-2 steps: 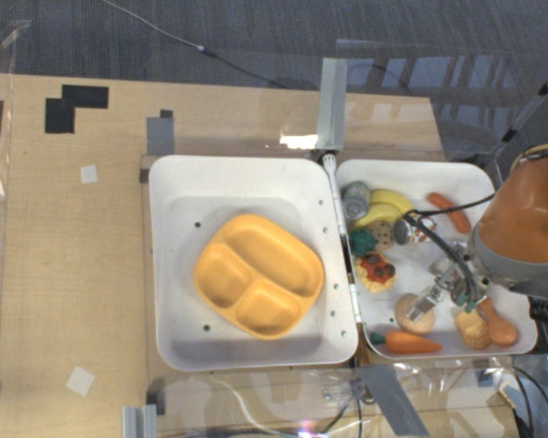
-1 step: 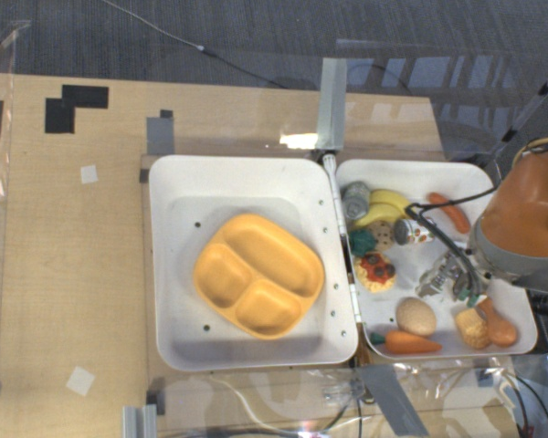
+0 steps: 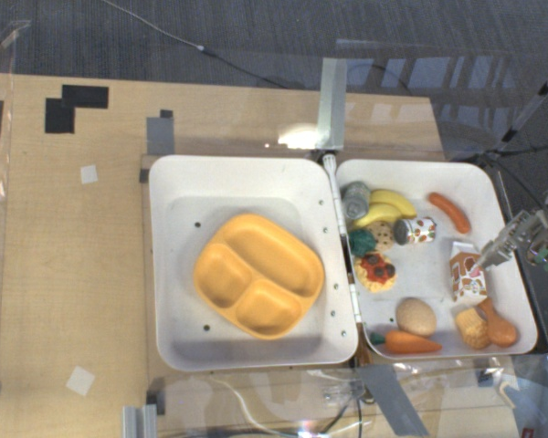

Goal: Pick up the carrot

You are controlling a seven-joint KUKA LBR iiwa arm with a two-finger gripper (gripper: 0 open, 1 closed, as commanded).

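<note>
Light wood counter (image 3: pixel 82 272) over dark carpet. The left bin (image 3: pixel 173 336) holds a yellow divided plate (image 3: pixel 258 274). The right bin (image 3: pixel 502 190) is crowded with toy food: banana (image 3: pixel 388 206), sausage (image 3: pixel 448 212), egg (image 3: pixel 416 317). The carrot (image 3: pixel 411 343) lies at its near edge, just below the egg. The gripper (image 3: pixel 490 255) hovers at the right rim by a small carton (image 3: pixel 468 277); can't tell how its fingers stand.

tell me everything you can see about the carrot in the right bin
The carrot is a small orange piece, plastic-looking, tapering to a point toward the view's right. It lies flat, roughly level across the view, along the near edge of the right bin. A tan egg-shaped item sits just behind it, touching or nearly so. The gripper is well apart from it.
</note>
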